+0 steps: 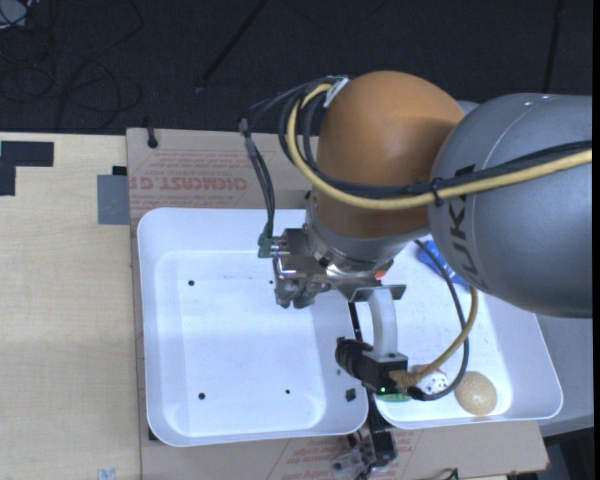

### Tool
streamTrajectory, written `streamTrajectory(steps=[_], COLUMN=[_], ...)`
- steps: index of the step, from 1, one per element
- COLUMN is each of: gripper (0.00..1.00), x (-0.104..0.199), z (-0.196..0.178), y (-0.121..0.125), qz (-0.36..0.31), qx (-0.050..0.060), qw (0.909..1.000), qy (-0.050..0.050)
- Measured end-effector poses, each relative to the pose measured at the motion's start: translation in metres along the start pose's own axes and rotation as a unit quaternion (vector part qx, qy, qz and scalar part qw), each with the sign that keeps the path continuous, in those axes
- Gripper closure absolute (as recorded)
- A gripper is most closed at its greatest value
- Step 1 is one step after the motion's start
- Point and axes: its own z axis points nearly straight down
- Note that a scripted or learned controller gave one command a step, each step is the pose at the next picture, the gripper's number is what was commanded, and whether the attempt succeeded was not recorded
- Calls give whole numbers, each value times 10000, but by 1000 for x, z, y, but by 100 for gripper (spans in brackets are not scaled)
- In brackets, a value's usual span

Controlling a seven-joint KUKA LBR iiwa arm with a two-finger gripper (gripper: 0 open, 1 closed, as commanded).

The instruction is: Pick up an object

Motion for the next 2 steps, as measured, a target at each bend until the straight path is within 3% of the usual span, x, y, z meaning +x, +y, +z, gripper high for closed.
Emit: streamTrajectory(steps=[1,2], gripper=[0,0], x=[-3,50], z=[-6,148], y=[0,-12], qz=[30,10], qx=[-36,36], qw=[10000,10000], qy=[10,-8])
